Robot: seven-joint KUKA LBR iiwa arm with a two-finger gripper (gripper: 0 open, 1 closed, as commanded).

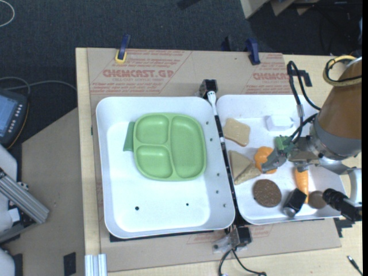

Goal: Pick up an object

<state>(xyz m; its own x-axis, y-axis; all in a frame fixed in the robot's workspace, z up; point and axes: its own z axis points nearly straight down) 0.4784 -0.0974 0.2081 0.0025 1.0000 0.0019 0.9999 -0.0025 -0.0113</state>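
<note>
Your end effector (pixel 277 154) sat low in the right bin (pixel 253 105), touching an orange ball (pixel 263 156); I could not tell its state. A brown disc (pixel 267 192) lay at six o'clock, a green plate (pixel 170 146) at nine.

Dark grey carpet floor (pixel 86 10) w/ a white cable (pixel 6 10) top left; cardboard-topped bench (pixel 172 68) held by 2 clamps (pixel 122 49) (blue, yellow).
</note>
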